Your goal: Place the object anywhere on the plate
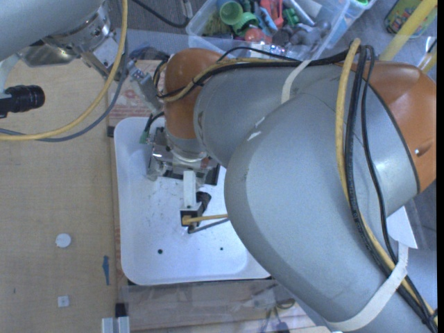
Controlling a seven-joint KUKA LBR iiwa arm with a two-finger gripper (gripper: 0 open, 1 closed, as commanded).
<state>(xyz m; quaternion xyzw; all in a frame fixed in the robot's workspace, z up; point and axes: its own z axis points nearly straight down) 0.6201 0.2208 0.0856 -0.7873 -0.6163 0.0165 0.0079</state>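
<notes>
Camera view: arm comes in from 3 o'clock and covers most of the right half of the frame, with its orange band just above the wrist near centre. Gripper is low over the white bin, in the bin's 12 o'clock half, pointing down toward the floor. It's seen from behind the wrist, so I can't tell whether it's apart, together or clamped on something. I can't tell where the object is either. A small green bit sits at the gripper's 9 o'clock side, touching or just beside the housing, too small to identify. The bin floor toward 6 o'clock shows faint scuffs, a dark speck toward 7 o'clock and a second speck toward 5 o'clock, well apart from each other. Outside the bin, a clear tub of mixed coloured toys is at the frame's 12 o'clock, beyond the wrist. On the wooden bench, a white disc lies at 8 o'clock, a small white square lies toward 7 o'clock from it, and a blue mark is just beside the bin's 9 o'clock edge. A black cylindrical thing is at the frame's 9 o'clock edge.
</notes>
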